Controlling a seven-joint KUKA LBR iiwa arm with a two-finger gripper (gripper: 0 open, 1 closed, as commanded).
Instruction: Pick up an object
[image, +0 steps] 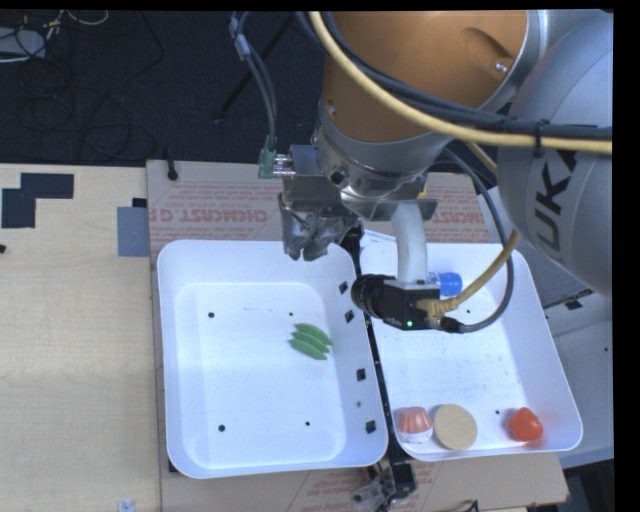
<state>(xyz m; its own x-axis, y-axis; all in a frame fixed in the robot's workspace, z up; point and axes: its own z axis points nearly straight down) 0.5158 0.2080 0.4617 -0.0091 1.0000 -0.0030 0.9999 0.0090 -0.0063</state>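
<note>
Green pod (311, 341) lying in left bin (190, 400), below and slightly right of pincer (308, 240), long axis slanting down to the right; arm reaching in from the right, wrist poised over bin's far rim; pincer opening not discernible, nothing visibly held

Grey arm (560, 150), broad orange band (420, 70), filling the upper right.
Yellow and black cables (470, 120) loop across it; dark letters "UK" at the right edge.
</note>
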